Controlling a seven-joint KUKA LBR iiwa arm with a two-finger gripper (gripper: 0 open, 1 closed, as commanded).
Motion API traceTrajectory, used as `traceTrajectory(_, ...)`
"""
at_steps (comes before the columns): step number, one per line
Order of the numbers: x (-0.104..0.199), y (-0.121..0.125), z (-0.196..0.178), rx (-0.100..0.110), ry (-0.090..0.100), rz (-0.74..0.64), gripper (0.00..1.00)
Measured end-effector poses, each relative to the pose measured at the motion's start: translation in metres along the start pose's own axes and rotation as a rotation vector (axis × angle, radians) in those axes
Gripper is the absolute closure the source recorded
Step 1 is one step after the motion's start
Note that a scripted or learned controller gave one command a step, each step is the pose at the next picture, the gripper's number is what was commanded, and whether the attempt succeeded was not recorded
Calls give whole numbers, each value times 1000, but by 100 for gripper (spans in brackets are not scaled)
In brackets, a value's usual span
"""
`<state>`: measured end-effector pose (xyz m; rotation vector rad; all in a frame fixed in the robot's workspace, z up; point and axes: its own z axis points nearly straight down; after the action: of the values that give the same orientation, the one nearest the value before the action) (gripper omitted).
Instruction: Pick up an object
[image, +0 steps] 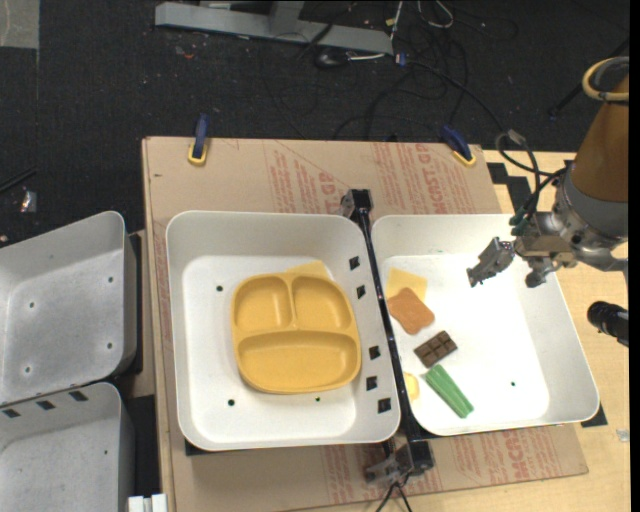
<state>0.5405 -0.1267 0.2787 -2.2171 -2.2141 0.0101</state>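
Pincer (510, 264) | fingers spread apart | holding nothing | above right bin (560, 330)

Orange-banded grey arm (600, 170), black cables.

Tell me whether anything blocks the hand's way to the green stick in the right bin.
Nothing visible does. The hand hangs over the bare upper part of the right white bin. The green stick lies lower left of it, with the brown chocolate-like block beside that line, not across it.
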Motion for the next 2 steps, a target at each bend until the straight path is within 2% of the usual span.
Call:
traceTrajectory(1, 0, 2, -5, -10, -2, -2, 0)
traceTrajectory(2, -8, 4, 43, -6, -1, 1, 0)
